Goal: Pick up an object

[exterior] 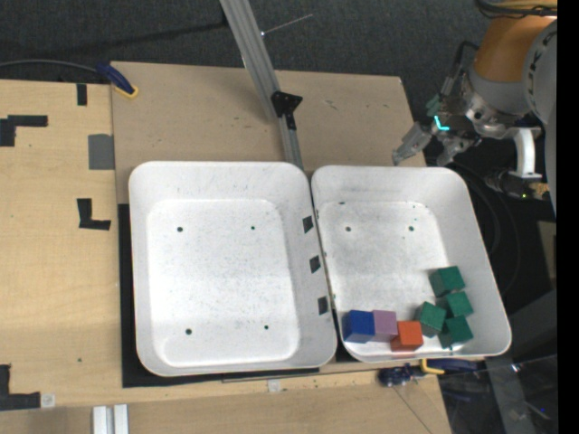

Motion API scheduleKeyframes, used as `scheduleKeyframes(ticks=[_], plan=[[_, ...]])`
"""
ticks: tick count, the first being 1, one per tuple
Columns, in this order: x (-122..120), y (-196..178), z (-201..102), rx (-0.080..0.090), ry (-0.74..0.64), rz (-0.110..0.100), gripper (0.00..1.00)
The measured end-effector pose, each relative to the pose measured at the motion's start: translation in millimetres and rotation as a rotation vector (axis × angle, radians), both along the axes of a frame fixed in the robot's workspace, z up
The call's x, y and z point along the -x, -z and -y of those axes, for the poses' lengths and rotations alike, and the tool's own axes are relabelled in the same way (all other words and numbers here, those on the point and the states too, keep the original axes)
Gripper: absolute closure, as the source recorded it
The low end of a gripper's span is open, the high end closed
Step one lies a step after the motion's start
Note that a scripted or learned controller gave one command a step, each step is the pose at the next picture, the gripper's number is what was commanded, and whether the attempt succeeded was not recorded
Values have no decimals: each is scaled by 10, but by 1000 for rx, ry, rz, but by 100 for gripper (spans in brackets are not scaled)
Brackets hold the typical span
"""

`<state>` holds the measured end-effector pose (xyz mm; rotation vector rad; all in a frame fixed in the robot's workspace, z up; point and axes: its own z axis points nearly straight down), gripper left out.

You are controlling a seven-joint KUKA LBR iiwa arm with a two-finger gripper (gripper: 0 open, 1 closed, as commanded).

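The tool hangs past the right bin's far edge, fingers spread and holding nothing, while the blocks cluster in that bin's near corner.

Arm: grey casing, broad orange band above the wrist. Black cable loops over the top of the orange section. Wrist block is light grey/silver with a small cyan indicator light glowing on it. White curved bracket or tube hangs off the wrist's lower right. Hand: dark grey metal, small, blurry; finger detail not readable.
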<state>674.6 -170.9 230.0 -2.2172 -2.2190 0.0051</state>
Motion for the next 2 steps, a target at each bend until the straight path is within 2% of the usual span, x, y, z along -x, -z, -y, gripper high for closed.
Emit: scheduleKeyframes(ticks=[1,2], plan=[[-9,-32,-1,2,-1,4,0],[49,609,-19,1,-1,-2,0]])
